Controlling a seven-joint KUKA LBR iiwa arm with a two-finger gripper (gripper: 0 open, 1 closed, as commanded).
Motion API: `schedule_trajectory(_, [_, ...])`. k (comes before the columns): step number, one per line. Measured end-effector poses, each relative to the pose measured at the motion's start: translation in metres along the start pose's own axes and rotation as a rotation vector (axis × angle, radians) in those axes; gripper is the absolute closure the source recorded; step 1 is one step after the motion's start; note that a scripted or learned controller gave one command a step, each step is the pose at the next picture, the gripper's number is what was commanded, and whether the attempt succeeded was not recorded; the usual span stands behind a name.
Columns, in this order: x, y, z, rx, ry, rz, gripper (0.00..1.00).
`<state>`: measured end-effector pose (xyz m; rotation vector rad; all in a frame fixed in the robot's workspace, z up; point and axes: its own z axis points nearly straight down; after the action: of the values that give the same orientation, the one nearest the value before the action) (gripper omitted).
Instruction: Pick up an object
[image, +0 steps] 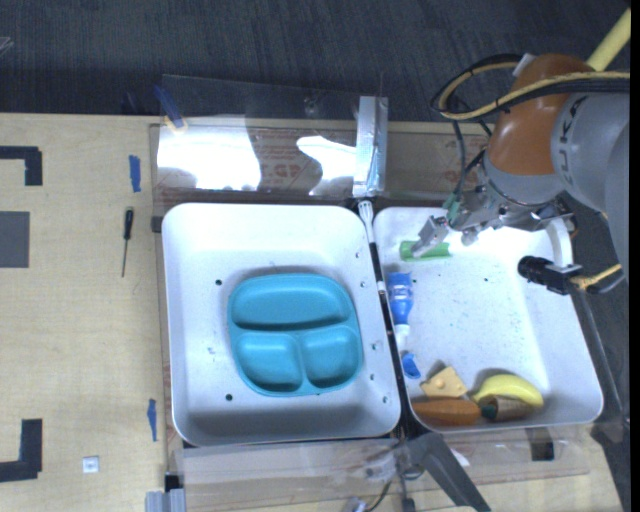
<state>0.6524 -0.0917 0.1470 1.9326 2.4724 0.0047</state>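
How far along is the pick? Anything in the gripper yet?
Done: the gripper has reached the far-left corner of the right bin, at the green object. In hand: nothing visibly lifted; a grasp cannot be confirmed. Left: grip and lift. The banana, cheese wedge and blue tube lie untouched.

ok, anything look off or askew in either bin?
Nothing spilled or broken. The blue tube lies wedged along the right bin's left wall, against the divider, awkward for a grasp. The banana, cheese wedge and a brown item crowd the near edge. The blue tray sits flat in the left bin. The pincer is by a green item.
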Motion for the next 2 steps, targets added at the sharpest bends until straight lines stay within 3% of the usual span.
schedule_trajectory(1, [-0.0187,0.0073,0.0572,0.020,0.009,-0.334,0.00])
schedule_trajectory(2, [-0.0127,0.0125,0.0578,0.004,0.007,-0.095,0.00])
